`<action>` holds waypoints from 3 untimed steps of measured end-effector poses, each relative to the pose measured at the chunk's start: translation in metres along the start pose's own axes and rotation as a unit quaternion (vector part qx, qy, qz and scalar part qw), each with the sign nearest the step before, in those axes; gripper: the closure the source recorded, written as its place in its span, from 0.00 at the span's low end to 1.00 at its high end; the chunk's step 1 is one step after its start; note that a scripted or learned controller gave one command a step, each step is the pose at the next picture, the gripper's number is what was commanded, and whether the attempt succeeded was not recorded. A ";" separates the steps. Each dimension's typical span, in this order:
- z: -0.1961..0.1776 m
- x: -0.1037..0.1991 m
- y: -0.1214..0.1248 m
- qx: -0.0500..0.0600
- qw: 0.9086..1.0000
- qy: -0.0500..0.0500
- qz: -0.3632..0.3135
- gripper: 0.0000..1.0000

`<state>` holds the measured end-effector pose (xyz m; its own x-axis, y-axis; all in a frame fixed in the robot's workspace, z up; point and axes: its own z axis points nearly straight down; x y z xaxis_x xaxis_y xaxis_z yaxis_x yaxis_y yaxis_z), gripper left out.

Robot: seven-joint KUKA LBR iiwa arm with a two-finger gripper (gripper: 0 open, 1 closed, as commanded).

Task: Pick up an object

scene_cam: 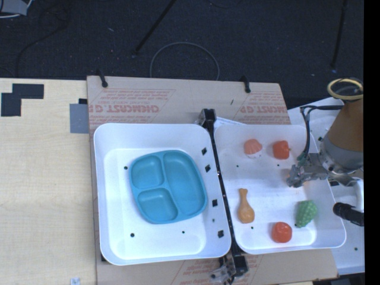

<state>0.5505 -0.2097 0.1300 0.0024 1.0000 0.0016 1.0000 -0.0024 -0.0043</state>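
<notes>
Nearest to me, at the near edge of the right bin (pixel 261 245), sits a red tomato (pixel 281 232), with a green bunch of grapes (pixel 306 213) just beside it to the right and a little farther back. Left of those two, an orange drumstick (pixel 245 206) lies on the bin floor with its thin end pointing to the far side. Along the far part of the same bin, a pale pink toy (pixel 253 148) and a red-orange one (pixel 281 149) rest near each other but apart; I can't make out what they are.

From the right, the grey arm (pixel 347 136) reaches over the right rim of this bin. Its gripper (pixel 299 177) hangs between the red-orange toy and the grapes, touching neither as far as I can see. Nothing sits in it, and it is too dark and small for me to tell its state.

Over in the left bin (pixel 113 242), a blue plate (pixel 167 186) with three compartments lies flat near the middle. Both bins rest on a brown cardboard sheet (pixel 178 100), with a light wooden tabletop (pixel 41 189) to the left.
</notes>
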 end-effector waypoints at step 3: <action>-0.138 -0.003 0.002 -0.002 1.000 -0.001 -0.002 1.00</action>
<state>0.5534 -0.2127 0.2680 -0.0015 1.0000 0.0000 1.0000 0.0015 -0.0001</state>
